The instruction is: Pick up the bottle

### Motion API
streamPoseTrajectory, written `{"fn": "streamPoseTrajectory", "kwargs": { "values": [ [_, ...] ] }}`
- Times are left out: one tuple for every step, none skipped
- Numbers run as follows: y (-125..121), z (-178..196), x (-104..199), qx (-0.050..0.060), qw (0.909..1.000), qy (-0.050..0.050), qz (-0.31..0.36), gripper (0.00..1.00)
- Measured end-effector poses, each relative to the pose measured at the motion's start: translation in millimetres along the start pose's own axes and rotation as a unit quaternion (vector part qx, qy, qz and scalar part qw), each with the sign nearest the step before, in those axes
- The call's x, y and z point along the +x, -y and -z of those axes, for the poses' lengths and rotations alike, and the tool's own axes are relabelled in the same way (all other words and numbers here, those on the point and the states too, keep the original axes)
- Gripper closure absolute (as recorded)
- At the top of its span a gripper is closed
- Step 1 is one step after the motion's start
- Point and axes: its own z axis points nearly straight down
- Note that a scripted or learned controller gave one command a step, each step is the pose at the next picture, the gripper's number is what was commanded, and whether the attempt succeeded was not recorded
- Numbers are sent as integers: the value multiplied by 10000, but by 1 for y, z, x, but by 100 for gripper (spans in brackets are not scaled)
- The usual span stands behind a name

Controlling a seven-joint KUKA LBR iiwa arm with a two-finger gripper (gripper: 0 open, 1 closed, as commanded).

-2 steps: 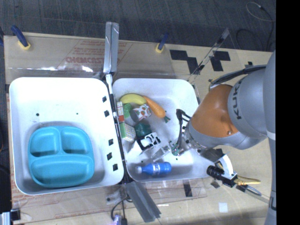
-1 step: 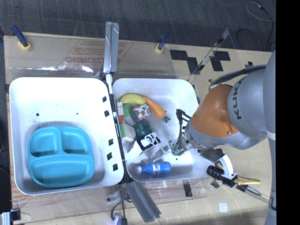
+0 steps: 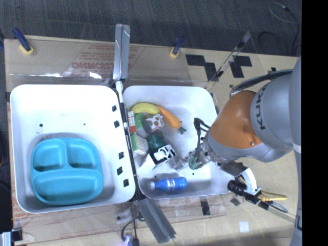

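Overhead, the grey arm [image 3: 266, 122] reaches in from the right, its orange band above the right bin [image 3: 205, 99], wrist bent down toward the bin floor. Its tool [image 3: 192, 160] hangs low there; I cannot tell its opening. Just below-left, apart from it, the blue bottle [image 3: 169, 184] lies on its side by the near wall.

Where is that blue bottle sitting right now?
The blue bottle lies on its side near the right bin's front edge, below the black-and-white box and left of the gripper.
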Motion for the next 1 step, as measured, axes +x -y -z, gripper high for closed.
{"fn": "streamPoseTrajectory", "kwargs": {
  "values": [
    [-83, -7, -9, -20, 9967, 22, -814, 100]
  ]
}}
